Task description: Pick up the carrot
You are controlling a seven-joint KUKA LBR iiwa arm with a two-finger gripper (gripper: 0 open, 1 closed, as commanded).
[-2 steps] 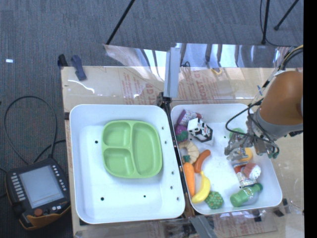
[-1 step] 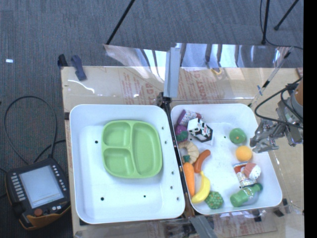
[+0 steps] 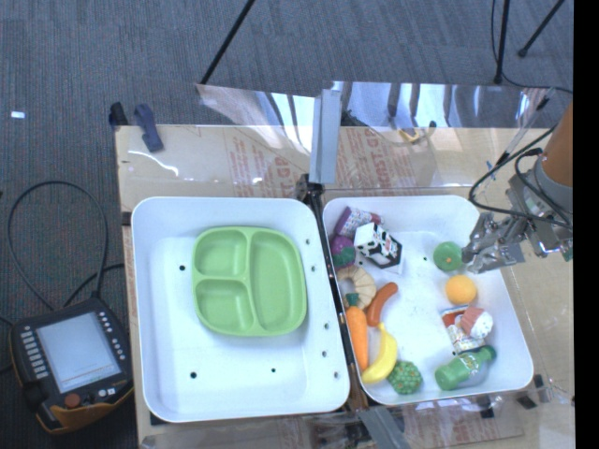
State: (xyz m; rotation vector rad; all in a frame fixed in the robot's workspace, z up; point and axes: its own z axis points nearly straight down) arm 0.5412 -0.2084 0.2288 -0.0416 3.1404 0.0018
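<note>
Camera view: two white bins side by side, carrot [image 3: 357, 337] lying lengthwise near the left wall of the right bin [image 3: 426, 209], gripper [image 3: 479, 253] poised well apart from it at that bin's upper right.

Left of the right bin: left bin [image 3: 159, 344] bearing a green three-part plate [image 3: 250, 280]. Inside the right bin, largest to smallest: yellow banana [image 3: 382, 358] touching the carrot's right side; green bottle [image 3: 462, 368] at the lower right corner; red-and-white can [image 3: 468, 325] just above that bottle; black-and-white cow toy [image 3: 378, 245] near the upper left; red sausage [image 3: 381, 303] slanting just above the banana; orange fruit [image 3: 460, 290] by the right wall; green broccoli piece [image 3: 405, 378] below the banana; green ball [image 3: 447, 256] just left of the fingertips. Gripper fingers slightly parted, nothing between them. Carrot hemmed by bin wall on one side, banana on the other.
</note>
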